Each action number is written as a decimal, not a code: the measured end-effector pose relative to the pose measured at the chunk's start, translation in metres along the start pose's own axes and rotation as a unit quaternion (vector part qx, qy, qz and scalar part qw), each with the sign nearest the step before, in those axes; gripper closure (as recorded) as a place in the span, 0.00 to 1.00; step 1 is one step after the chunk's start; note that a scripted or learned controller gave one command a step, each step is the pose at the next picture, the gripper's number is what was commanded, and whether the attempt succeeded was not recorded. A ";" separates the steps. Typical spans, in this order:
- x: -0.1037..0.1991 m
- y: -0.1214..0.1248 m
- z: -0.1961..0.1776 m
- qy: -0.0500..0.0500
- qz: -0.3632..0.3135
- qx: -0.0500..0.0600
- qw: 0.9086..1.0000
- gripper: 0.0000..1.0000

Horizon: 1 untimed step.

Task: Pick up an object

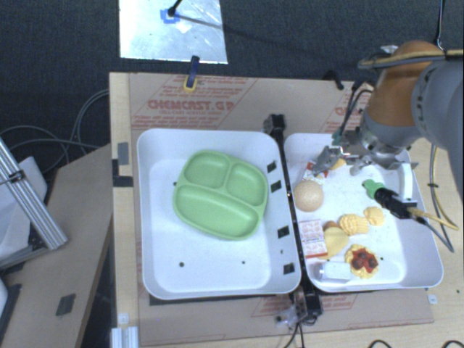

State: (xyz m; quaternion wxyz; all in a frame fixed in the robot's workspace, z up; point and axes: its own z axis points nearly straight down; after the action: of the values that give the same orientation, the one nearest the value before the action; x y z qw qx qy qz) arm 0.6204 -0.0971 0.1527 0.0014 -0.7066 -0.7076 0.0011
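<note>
– Ball (308, 194), the beige one, is lying in the right bin (417, 249), close to its left wall and just below where the gripper (328, 162) is hovering.

– Is the gripper holding anything?

– Nobody can tell. The slant is hiding how far open it is, and a small orange piece (319, 167) is sitting right at its tip.

– Then the arm should probably be centring over one thing and descending straight. A glancing touch is likely sending a round ball rolling.
</note>
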 end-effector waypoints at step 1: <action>-0.005 -0.007 0.057 0.000 0.001 -0.001 1.000 0.00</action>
State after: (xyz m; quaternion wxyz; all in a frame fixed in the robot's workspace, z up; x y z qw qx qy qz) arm 0.6128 -0.1019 0.0953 0.0009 -0.7069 -0.7073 0.0006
